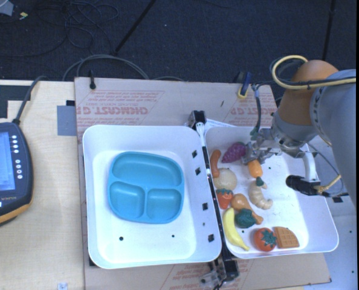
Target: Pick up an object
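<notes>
Nearest to you, along the front edge of the right bin (324,246), lie a tomato (264,239) and a waffle-like biscuit (286,237), with a banana (232,228) curving up that bin's left wall. Your pile of toy food sits crowded toward the left side of this bin, probably because it is the stock from which the arm draws: a pear (240,202) touching something green (246,218), a pale croissant (259,196), a round onion (226,178), a carrot (216,162) against the dividing wall, and a purple piece (234,152) near the back edge.

The hand (259,152) hangs low over the back of the right bin, just beside the purple piece and right above a small orange piece (255,168), which I judge to be the likeliest target. You cannot tell whether its fingers are apart or together; cables and the wrist blur them, and nothing is visibly held. The arm (324,101) comes in from the right edge, its orange band (309,80) high above the wrist.

Your left bin (101,234) carries a blue divided plate (146,186) at its middle, set there presumably as a place to put things down.

Both bins rest on a cardboard sheet (137,104) covering the bench (40,246); a control tablet (4,168) lies at the bench's left edge. Behind the back edge, dark carpet (167,29) with loose cables.
</notes>
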You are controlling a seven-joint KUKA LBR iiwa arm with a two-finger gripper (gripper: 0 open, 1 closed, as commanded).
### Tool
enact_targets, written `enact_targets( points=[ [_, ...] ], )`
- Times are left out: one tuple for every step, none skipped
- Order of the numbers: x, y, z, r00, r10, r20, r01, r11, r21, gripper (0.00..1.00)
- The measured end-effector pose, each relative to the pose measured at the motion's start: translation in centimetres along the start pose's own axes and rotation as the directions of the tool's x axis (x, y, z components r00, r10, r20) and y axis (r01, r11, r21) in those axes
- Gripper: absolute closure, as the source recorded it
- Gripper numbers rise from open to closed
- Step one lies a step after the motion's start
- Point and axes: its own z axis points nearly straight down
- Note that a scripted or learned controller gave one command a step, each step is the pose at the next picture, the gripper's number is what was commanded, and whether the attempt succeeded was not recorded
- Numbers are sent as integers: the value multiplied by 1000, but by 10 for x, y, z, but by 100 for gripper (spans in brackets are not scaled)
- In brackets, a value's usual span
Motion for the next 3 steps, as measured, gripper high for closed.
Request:
enact_targets(
  points=[
    [83,3,-214,1000,-7,2,8,1000,-26,100],
    [171,-2,-110,1000,-8,-2,8,1000,4,100],
    [176,-56,-245,1000,-3,0,3,1000,-19,100]
  ],
)
